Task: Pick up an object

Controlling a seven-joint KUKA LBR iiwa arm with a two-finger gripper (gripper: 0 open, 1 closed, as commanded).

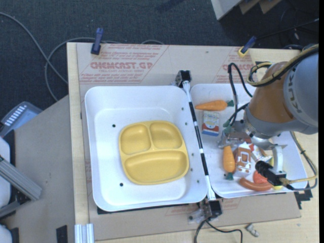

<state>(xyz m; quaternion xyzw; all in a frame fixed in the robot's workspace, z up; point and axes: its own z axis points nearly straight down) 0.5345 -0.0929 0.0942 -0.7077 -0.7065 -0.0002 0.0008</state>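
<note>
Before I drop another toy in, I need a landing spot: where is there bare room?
Bare floor rings the yellow tray in the left bin, widest toward its far wall. The right bin is crowded: carrot, carton and arm.

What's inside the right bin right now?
In the right bin: a carrot, a small carton, a second carrot and a sausage. The arm covers whatever lies beneath it.

glossy yellow plastic tray (152,152), smooth white bins (101,115)
</note>
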